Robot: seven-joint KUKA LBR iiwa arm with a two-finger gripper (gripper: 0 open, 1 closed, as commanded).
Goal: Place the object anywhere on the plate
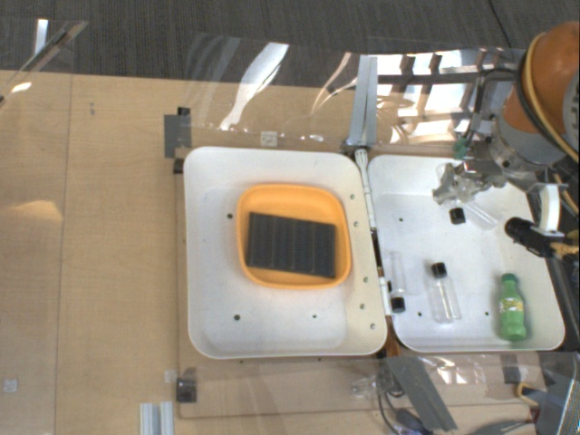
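Note:
An orange plate [290, 195] lies in the left bin [210, 270]. A dark grey ridged rectangular object [292, 246] rests flat on the plate, covering most of its middle. My gripper [459, 185] hangs over the back of the right bin [408, 198], well to the right of the plate. Just below the gripper lies a small clear bottle with a black cap [458, 214], and I cannot tell whether the two touch.
The right bin also holds a clear bottle with a black cap [442, 293], a green bottle [512, 307] near the front right, and another clear bottle [393, 284] along the divider. A black part [530, 234] juts in at the right edge.

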